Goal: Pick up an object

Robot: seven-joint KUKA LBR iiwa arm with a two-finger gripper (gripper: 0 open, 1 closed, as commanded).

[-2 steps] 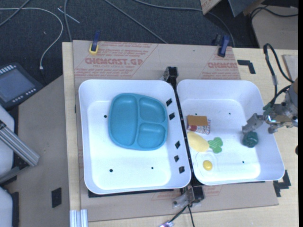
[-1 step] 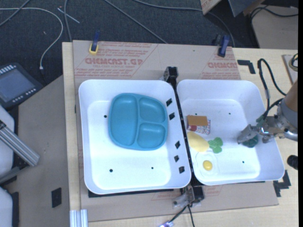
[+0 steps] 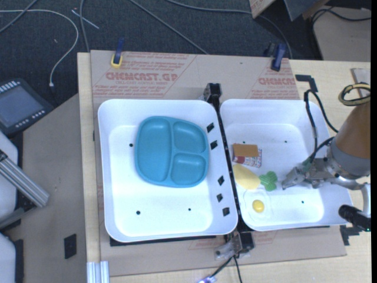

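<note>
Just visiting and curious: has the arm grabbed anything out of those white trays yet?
Not yet. The gripper is low in the right bin, just right of the green piece, with nothing between its fingers. The yellow piece and brown block lie untouched. Grasping and lifting remain.

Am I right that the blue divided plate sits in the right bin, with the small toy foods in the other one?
Not quite. The blue divided plate sits in the left bin, as the camera view shows. The small toy foods lie in the other one, the right bin, near the gripper.
</note>
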